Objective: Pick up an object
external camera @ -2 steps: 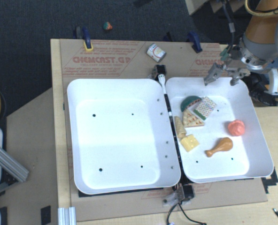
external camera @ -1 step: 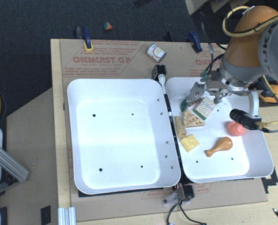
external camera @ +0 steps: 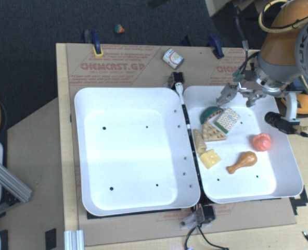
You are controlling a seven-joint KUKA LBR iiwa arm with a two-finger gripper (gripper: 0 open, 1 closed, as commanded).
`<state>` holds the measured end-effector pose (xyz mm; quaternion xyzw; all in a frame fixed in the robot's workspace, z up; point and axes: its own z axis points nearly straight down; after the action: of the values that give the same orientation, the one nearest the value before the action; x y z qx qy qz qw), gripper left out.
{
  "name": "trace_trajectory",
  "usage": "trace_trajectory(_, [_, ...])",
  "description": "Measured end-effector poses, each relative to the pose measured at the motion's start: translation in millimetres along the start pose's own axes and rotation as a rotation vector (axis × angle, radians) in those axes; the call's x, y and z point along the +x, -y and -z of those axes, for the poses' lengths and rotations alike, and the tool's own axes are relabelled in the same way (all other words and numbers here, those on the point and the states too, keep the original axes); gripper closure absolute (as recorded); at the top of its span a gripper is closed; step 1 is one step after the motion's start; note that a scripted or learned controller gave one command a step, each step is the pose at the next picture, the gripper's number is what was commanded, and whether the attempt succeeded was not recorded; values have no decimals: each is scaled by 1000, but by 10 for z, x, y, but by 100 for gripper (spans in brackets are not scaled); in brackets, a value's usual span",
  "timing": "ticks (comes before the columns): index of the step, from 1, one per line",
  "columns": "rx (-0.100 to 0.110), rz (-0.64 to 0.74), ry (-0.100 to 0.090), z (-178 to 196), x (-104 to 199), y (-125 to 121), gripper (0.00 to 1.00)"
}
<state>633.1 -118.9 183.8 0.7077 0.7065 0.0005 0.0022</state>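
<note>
Over the far edge of the right bin (external camera: 279, 184), hanging with the gripper (external camera: 240, 94) low above the pile, its two fingers (external camera: 227, 95) standing apart and clamped on nothing. Reaching in from the right as a grey arm (external camera: 279, 66) with an orange band (external camera: 289, 33) above the wrist.

Just below the fingertips, lying tilted: a small box with a dotted face (external camera: 227, 120), resting partly on a green round thing (external camera: 210, 112) and a tan cracker (external camera: 213, 133). Nearer the middle divider, lying flat: a yellow cheese wedge (external camera: 210, 158), touching a pale strip (external camera: 199, 140) along the bin's left wall. Toward the right, sitting apart from the pile: a pink ball (external camera: 261, 141) and, just below it, a brown drumstick (external camera: 242, 162) lying slantwise.

Beside it, on the left: a second white bin (external camera: 86, 139). Beyond both bins, on the brown board (external camera: 128, 64): a small white carton (external camera: 172, 58), lying well apart from everything else.
</note>
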Motion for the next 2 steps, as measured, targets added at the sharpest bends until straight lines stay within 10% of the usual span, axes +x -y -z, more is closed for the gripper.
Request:
trace_trajectory(1, [0, 4, -2, -209, 153, -329, 0])
trace_trajectory(2, [-4, 3, 3, -990, 230, 12, 0])
